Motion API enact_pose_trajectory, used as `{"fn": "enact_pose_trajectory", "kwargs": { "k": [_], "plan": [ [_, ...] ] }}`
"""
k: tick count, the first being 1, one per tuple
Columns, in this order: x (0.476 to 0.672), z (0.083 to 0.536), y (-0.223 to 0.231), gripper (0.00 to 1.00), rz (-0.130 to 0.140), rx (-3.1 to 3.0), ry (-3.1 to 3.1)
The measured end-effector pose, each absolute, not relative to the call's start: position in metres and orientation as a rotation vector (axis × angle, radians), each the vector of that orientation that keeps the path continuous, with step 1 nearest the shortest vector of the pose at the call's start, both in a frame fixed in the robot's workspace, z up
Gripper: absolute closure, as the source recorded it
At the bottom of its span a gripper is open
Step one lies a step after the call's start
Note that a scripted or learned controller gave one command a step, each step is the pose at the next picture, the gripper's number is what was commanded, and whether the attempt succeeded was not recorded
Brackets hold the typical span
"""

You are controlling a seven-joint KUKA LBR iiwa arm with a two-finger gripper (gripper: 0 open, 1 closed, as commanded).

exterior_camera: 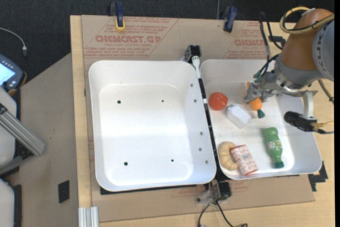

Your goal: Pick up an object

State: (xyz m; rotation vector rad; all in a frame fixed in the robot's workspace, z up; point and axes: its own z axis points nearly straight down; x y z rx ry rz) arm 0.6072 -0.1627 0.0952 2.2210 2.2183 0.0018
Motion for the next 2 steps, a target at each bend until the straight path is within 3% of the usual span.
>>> {"fn": "enact_pose_trajectory", "kwargs": {
  "k": [1,2],
  "plan": [
    [0.594,0.14,-0.105,1.0,0.001,2.218,2.226],
    [0.557,0.187,-0.029,1.0,0.003,2.216,2.231]
  ]
}}
